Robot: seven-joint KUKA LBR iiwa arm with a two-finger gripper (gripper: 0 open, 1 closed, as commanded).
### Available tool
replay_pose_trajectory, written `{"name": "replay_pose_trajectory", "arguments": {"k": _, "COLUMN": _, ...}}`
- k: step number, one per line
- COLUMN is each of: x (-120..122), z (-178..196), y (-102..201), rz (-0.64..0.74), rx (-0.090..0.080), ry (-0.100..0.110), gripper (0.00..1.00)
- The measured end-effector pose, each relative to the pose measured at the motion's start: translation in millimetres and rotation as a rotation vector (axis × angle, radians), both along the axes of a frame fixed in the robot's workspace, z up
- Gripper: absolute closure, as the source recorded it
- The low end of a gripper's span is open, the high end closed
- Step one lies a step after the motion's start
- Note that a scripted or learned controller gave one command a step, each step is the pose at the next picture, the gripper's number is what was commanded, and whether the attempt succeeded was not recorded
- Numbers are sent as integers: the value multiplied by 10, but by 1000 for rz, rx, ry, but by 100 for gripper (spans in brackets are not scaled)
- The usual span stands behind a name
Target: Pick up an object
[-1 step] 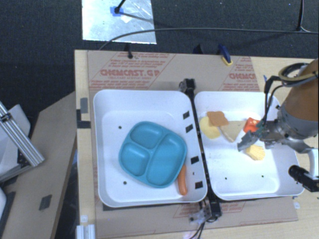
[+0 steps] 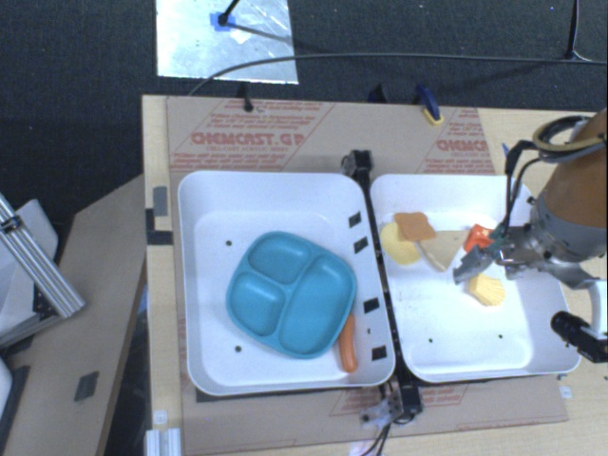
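Right bin (image 2: 532,350): yellow piece (image 2: 488,291) beside pincer (image 2: 472,268).

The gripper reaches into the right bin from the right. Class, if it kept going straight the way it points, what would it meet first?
The gripper points left and down. The pale wedge-shaped piece lies nearest in that line, though depth is unclear and it might touch the bin floor first.

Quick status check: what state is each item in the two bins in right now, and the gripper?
Blue divided plate: flat in the left bin, nothing on it.
Hot dog: lying beside the plate's right edge.
Yellow round piece: resting in the right bin.
Orange-brown piece: resting, touching the tan wedge.
Yellow crinkled piece: loose, just below the gripper.
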State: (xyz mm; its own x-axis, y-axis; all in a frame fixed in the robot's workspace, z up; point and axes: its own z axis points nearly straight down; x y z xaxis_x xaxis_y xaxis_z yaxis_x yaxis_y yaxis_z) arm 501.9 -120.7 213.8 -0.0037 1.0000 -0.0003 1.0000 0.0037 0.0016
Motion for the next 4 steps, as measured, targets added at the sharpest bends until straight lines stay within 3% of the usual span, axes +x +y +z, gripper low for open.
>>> {"name": "replay_pose_trajectory", "arguments": {"k": 2, "x": 4, "z": -1021, "y": -40, "rz": -3, "rx": 1, "ry": 5, "gripper": 0}}
{"name": "replay_pose_trajectory", "arguments": {"k": 3, "x": 9, "z": -1305, "y": -38, "rz": -3, "rx": 1, "ry": 2, "gripper": 0}}
{"name": "replay_pose_trajectory", "arguments": {"k": 4, "x": 25, "z": -1179, "y": -31, "rz": -2, "rx": 2, "ry": -2, "gripper": 100}}
